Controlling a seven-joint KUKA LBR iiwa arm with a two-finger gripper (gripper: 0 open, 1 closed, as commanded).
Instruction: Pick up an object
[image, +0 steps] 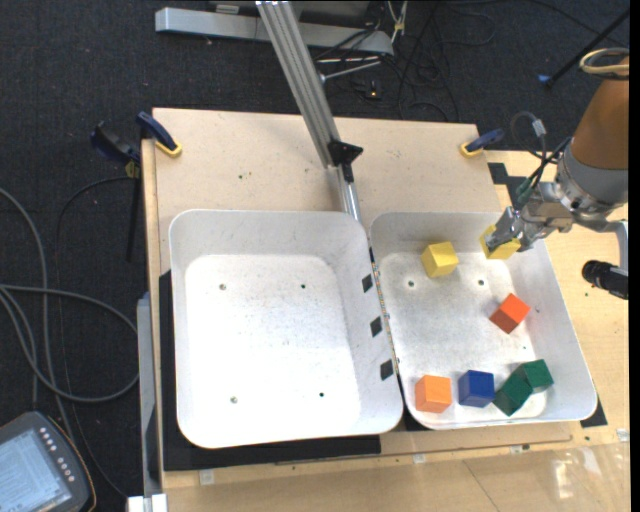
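An orange block (433, 392) lies at the right bin's (565, 330) near edge; farther back, the gripper (512, 238) pinches a yellow block (499, 244).

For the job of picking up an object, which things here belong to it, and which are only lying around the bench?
Belong to the job:
- claw, with a yellow piece between its fingers
- yellow block
- red-orange block
- orange block
- blue block
- two green blocks
- right bin

Just lying about:
- left bin
- clamps
- metal pole
- cables
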